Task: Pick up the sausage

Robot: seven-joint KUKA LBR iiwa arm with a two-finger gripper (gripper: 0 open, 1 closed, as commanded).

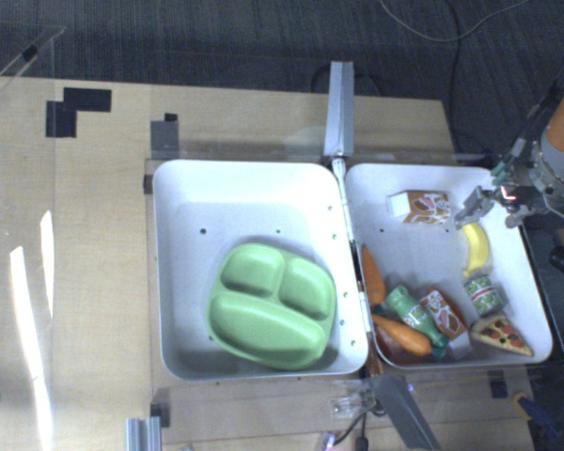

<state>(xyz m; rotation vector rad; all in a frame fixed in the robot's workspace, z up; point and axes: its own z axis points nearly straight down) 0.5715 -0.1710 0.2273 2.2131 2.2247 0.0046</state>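
The gripper (490, 202) hangs over the far right part of the right bin (536, 294), at the end of the arm (559, 153) that comes in from the right edge of the view. Its two fingers point down and left with a gap between them, so it reads as open, and nothing sits between them. A yellow banana (476, 246) lies just near of the fingertips, and a small snack packet (420, 206) lies to their left against the far wall.

The sausage (371, 279) is taken to be the slim orange-brown piece lying against the left wall of the right bin, beside the divider between the two bins. It lies well apart from the gripper, to the left and nearer the front. Its long axis runs roughly far to near, along the wall, with a slight tilt. Its near end comes close to a carrot (402, 336) and a small green bottle (401, 305) in the near left corner of that bin.

The coming move therefore seems to turn on carrying the gripper leftward and toward the near side, across the bin, and closing across the sausage's short width. The wall right beside it leaves little room for a finger on that side, which could spoil the grasp.

The left bin (183, 252) holds a green divided tray (272, 303). A slice of toy pizza (504, 334) and a small can (484, 294) lie in the near right corner, clear of the likely path.
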